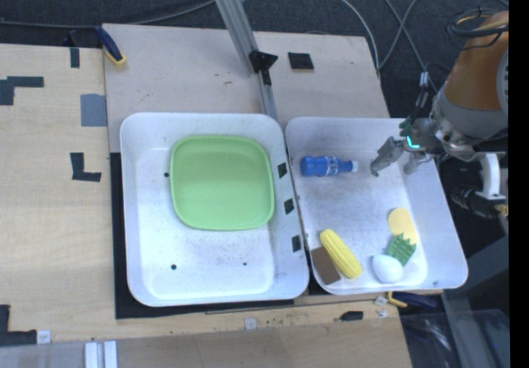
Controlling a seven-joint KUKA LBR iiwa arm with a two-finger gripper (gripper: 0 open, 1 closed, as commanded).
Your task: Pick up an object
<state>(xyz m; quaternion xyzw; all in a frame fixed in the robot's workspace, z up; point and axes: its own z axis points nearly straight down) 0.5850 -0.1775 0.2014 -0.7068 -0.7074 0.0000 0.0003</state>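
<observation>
Blue bottle [326, 165] lying on its side in right bin [430, 201], upper left part. Gripper [398, 158] hovering just right of it, fingers spread apart, gripping nothing. Corn cob [340, 253], white egg-like piece [386, 268], yellow-green toy [402, 236] sitting near front. Green plate [222, 182] sitting in left bin [149, 217].

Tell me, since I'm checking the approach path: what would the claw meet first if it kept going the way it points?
Probably the blue bottle. The claw points left and down across the right bin; its height is unclear, so it may meet the floor first.
</observation>
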